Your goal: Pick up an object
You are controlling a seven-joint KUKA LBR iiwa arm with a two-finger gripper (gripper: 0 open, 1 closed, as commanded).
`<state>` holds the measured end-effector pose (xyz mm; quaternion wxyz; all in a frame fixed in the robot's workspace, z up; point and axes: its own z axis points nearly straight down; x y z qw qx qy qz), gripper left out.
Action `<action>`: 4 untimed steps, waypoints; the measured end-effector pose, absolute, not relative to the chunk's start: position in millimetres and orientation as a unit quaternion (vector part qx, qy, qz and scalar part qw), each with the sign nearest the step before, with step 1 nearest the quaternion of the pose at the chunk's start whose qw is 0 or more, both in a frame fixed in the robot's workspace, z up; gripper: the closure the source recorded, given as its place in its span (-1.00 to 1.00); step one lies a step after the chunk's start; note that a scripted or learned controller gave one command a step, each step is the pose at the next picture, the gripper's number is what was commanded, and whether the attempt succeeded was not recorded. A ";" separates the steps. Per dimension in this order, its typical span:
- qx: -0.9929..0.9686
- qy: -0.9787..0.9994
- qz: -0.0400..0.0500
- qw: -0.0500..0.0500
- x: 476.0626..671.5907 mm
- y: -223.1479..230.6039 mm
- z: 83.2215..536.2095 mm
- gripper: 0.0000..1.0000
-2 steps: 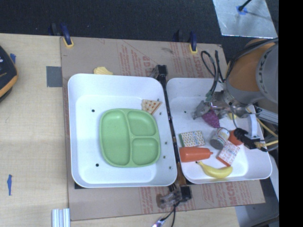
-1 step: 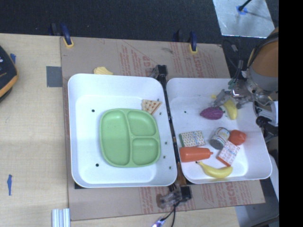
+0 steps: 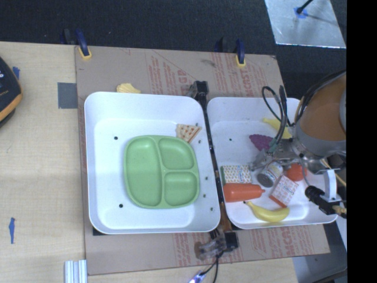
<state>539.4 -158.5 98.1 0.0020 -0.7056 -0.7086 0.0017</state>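
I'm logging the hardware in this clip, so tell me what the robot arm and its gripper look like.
The arm is bulky and rounded, grey metal with a broad orange band above the wrist. Thin black cables loop beside it over the right bin. The gripper is a small cluster of silvery grey metal parts at the wrist's end. No markings are legible.
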 end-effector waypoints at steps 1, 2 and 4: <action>-0.705 -0.709 0.001 0.001 595.8 -113.2 91.9 -1.00; -0.706 -0.709 0.001 0.001 656.4 -149.4 92.3 -1.00; -0.705 -0.709 0.000 0.001 652.0 -68.9 193.2 1.00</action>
